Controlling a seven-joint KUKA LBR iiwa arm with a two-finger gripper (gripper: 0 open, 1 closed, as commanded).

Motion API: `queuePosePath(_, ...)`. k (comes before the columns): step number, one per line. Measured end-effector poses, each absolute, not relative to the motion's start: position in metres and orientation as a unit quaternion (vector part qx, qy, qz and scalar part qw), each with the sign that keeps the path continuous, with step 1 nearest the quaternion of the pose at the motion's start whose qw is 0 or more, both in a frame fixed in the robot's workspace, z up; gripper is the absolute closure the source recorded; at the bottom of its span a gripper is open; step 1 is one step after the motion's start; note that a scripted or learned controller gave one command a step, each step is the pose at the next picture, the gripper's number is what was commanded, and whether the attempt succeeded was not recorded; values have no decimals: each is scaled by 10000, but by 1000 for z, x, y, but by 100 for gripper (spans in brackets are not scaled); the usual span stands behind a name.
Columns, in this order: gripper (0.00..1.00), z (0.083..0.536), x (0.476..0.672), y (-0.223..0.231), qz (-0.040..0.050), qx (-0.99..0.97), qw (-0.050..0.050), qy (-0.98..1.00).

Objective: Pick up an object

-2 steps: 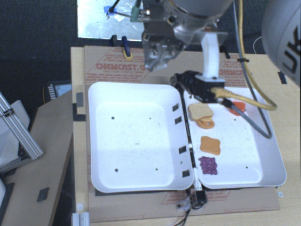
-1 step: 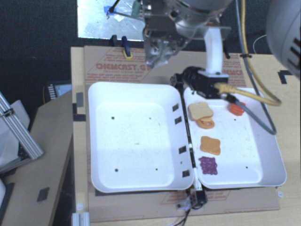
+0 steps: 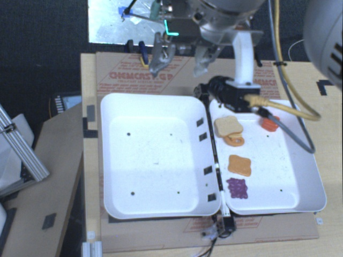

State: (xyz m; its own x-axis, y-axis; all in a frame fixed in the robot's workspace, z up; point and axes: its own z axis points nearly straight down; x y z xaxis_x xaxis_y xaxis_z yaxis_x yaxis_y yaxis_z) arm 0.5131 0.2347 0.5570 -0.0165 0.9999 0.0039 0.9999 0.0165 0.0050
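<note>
Camera view, fixed above the bench:

Left bin [image 3: 107, 159]: shallow white tray, on the left half of the bench; its floor shows a few small dark dots.

Right bin [image 3: 308, 181]: matching white tray, touching the left bin along a shared middle edge fitted with dark clips.

Toast slice [image 3: 229, 125]: tan, bread-shaped, in the right bin near its far-left corner.

Orange ring piece [image 3: 235, 140]: flat, round, touching the near edge of the toast slice and partly tucked under it.

Orange square piece [image 3: 239, 165]: waffle-like, in the right bin, nearer than the ring and apart from it.

Purple cluster [image 3: 237, 188]: grape-like, just near of the orange square, close to the bin's left wall.

Red-orange piece [image 3: 269, 124]: small, at the far side of the right bin, beside the yellow cable.

Gripper [image 3: 182, 63]: raised beyond the far edge of both bins, over the cardboard sheet; two grey fingers hang spread apart with nothing between them, though glare makes the tips somewhat hard to read.

Arm [image 3: 236, 4]: grey, at the top of the view.

Cables [image 3: 278, 108]: yellow and grey, crossing the far right corner of the right bin.
</note>
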Motion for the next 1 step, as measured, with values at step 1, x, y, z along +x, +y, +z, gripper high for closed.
queuePosePath(1,0,557,513,235,32,7013,3,7129)
